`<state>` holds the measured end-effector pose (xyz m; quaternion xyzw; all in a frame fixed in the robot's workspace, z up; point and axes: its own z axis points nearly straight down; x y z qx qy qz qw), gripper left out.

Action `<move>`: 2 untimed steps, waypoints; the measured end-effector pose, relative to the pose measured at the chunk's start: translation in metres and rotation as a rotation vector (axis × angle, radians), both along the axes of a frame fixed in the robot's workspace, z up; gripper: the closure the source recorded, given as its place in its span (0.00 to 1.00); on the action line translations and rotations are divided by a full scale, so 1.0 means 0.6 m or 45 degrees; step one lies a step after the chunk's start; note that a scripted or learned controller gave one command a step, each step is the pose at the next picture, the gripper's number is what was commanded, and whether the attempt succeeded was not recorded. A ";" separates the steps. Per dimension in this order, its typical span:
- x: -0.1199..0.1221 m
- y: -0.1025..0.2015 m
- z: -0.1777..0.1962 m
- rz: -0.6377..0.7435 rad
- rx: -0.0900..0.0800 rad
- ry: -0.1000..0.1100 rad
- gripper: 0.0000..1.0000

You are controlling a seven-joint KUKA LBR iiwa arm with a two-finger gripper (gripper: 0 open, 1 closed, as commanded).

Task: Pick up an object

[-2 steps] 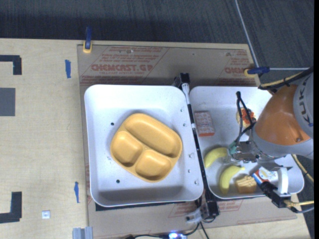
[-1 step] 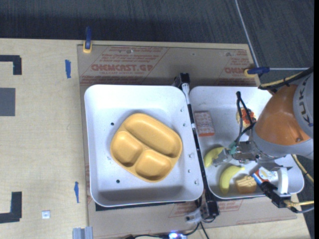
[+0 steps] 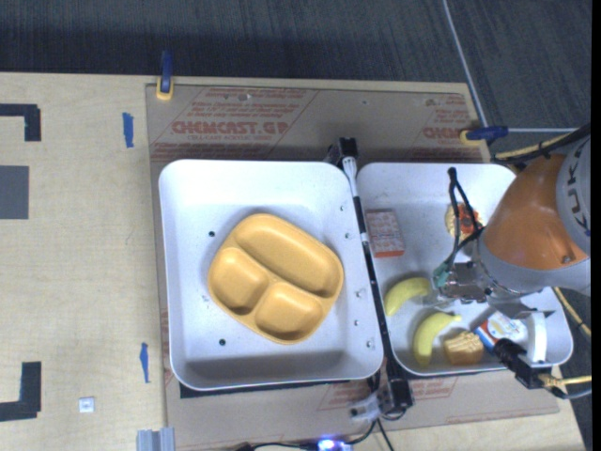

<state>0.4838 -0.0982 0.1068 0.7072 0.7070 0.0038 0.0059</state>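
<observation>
The arm, with its orange band [image 3: 535, 224], reaches over the right bin [image 3: 413, 181]. My gripper [image 3: 457, 285] hangs low in that bin, just right of one yellow banana [image 3: 405, 294] and just above a second banana [image 3: 429, 333]. A tan bread-like piece [image 3: 462, 347] lies beside the second banana. A white packet with coloured print [image 3: 508, 328] rests below the wrist. Near the bin's left wall lies a small red and white box [image 3: 383, 233]. An orange item [image 3: 460, 220] is partly hidden behind the arm's cable.
The left bin [image 3: 188, 195] holds a yellow three-compartment plate [image 3: 273, 276]. A black divider rail [image 3: 362, 242] runs between the bins. Both bins sit on a cardboard sheet [image 3: 282, 120] on the wooden bench.
</observation>
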 end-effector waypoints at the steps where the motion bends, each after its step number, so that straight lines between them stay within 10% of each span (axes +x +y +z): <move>1: 0.000 0.000 0.000 0.000 0.000 0.000 0.00; 2: -0.007 0.008 -0.035 0.000 0.004 0.016 0.00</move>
